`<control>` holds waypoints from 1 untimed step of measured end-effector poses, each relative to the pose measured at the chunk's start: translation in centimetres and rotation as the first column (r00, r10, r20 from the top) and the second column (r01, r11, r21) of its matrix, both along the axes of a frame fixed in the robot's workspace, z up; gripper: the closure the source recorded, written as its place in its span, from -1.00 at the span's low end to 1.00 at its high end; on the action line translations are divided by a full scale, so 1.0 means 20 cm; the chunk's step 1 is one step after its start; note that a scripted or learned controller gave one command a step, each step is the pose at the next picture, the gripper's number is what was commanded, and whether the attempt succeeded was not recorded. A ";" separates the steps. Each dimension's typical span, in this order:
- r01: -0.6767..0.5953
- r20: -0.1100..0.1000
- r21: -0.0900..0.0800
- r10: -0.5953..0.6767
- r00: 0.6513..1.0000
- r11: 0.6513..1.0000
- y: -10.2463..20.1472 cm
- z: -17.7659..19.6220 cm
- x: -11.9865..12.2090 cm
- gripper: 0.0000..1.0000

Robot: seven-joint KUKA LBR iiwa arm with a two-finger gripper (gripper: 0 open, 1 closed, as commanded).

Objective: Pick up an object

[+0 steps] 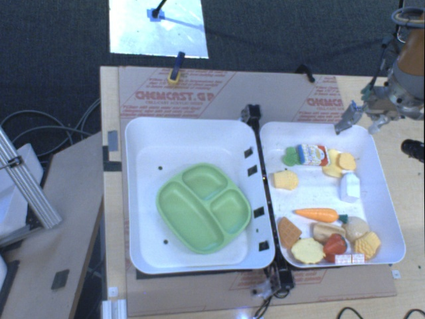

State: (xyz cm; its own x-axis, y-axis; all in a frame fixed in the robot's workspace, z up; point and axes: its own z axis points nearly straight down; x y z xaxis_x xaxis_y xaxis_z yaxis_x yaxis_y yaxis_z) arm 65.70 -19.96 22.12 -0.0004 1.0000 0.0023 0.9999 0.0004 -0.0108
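Note:
The right bin (385,198) holds several toy foods: an orange carrot (317,214), a yellow cheese wedge (286,179), a green, blue and red packet (306,155), a white bottle (349,187), a brown cracker (289,231) and a red piece (335,244). My gripper (362,119) hangs open above the far right corner of that bin, with nothing between its fingers. It stands well apart from the toys.
The left bin (143,151) holds a green divided plate (203,207). A black divider (260,185) runs between the bins. A shiny sheet (158,18) lies beyond the bench, and a yellow and blue clamp (176,70) sits at the far edge.

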 end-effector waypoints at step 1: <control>-0.003 0.013 -0.003 0.003 1.000 1.000 0.00 0.05 0.01 -1.00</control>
